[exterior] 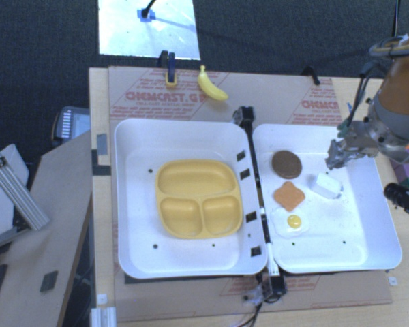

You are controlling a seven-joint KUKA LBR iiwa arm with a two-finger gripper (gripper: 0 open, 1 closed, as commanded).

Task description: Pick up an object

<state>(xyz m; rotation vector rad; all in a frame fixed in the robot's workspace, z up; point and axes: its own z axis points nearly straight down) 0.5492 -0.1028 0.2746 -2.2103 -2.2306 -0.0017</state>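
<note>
Dark blue fabric backdrop behind the bench, with a shiny silver panel (148, 20) hung up on it. Bench top is brown cardboard sheeting (273, 90) with red print; a yellow clamp (170, 73) and a toy banana (211, 86) lie on it behind the bins. Left bin (133, 182) holds a yellow divided tray (194, 197). Right bin (375, 251) holds the loose pieces.

Gripper (335, 157) hangs over the right bin's back half, arm coming in from the right side. Finger state: cannot tell, they blur into the dark wrist hardware. Nothing seen between them.

Likely target is the white block (326, 184), just below and slightly left of the fingertips, lying flat on the bin floor. Brown disc (286, 163) is further left of the fingers, orange square (289, 196) down-left of them, fried egg (290, 222) beyond that, touching or nearly touching the orange piece.

Risks, as judgement:
- white block on white floor, low contrast, so the descent may be off-centre and the fingers knock it sideways.
- block looks small and smooth; it may slip out on closing.
- disc, square and egg are thin and flat, so the fingers may scrape the floor and close on nothing.
- cables at the wrist hang close to the bin's right wall.
</note>
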